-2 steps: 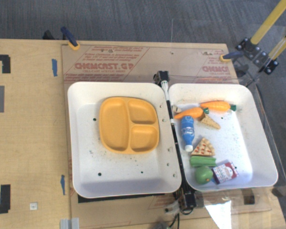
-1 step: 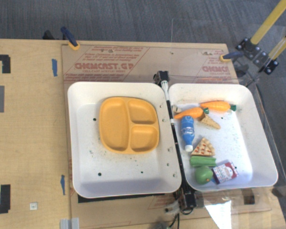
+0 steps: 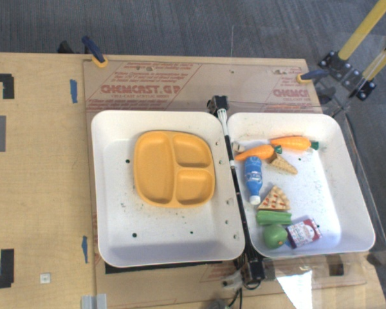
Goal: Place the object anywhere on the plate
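Gripper: opening and load cannot be told; placement not yet done.
All candidate objects lie in the right bin (image 3: pixel 325 192): 2 carrots (image 3: pixel 254 152), blue bottle (image 3: pixel 252 174), waffle wedge (image 3: pixel 275 200), green pieces (image 3: pixel 274 227), red packet (image 3: pixel 303 232). The orange 3-compartment plate (image 3: pixel 174 169) sits in the left bin (image 3: pixel 109 198). Judged remaining: pick 1 object, carry left, set down.
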Available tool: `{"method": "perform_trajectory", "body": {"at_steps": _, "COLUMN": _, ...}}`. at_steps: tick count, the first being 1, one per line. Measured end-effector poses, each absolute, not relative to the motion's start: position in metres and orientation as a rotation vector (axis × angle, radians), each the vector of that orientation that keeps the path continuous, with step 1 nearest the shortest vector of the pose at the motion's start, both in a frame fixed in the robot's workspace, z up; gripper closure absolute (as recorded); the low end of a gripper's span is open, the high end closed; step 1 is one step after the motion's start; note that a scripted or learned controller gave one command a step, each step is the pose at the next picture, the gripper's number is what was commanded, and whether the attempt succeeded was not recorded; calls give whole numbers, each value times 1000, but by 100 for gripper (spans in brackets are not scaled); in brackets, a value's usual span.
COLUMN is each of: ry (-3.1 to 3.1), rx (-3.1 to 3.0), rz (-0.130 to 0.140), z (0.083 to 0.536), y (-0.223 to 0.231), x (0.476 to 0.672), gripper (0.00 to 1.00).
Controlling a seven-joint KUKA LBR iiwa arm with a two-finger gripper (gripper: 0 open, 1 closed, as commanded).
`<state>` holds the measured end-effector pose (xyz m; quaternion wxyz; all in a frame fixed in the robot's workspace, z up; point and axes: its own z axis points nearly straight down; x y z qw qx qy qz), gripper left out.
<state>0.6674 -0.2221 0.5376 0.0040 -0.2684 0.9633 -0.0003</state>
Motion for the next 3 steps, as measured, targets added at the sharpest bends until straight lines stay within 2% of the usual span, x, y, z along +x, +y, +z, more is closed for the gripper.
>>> {"method": "perform_trajectory", "body": {"at_steps": 1, "ry": 2843, "rx": -1318, "rz": -1, "z": 521, "y": -201, "x": 667, "gripper": 100}}
{"method": "perform_trajectory", "body": {"at_steps": 3, "ry": 2236, "rx": -2192, "rz": -8, "z": 537, "y": -208, "x": 668, "gripper": 100}}
